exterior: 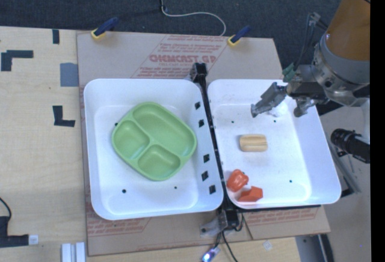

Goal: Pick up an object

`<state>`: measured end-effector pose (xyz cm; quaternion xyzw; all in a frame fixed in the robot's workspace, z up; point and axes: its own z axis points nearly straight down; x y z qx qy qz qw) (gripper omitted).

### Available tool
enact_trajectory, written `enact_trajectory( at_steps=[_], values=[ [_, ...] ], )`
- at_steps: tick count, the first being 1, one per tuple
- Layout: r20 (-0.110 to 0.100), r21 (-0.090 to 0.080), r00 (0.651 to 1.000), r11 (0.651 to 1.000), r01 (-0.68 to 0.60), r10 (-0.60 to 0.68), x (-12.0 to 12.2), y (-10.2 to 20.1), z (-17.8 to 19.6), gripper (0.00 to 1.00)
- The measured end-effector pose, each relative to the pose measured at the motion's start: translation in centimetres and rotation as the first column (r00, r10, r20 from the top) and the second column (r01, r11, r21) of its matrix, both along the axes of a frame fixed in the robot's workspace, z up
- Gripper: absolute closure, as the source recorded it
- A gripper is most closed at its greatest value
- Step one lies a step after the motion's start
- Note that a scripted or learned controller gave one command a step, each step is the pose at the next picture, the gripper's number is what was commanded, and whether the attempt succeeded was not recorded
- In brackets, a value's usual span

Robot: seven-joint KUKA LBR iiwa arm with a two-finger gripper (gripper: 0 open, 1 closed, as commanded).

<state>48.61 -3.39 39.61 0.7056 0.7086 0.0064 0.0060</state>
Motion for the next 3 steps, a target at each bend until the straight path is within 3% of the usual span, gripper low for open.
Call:
enact_trajectory(
  at_steps=[1, 2, 3],
  values=[
    [-0.023, 0.0, 1.0, 1.0, -0.004, 0.004, -0.3, 7.5, -5.5, 0.0],
    [-0.021, -0.002, 1.0, 1.0, 0.0, 0.0, -0.3, 7.1, -4.3, 1.0],
    [-0.012, 0.001, 1.0, 1.0, -0.004, 0.004, -0.2, 11.9, 2.2, 1.0]
  ],
)
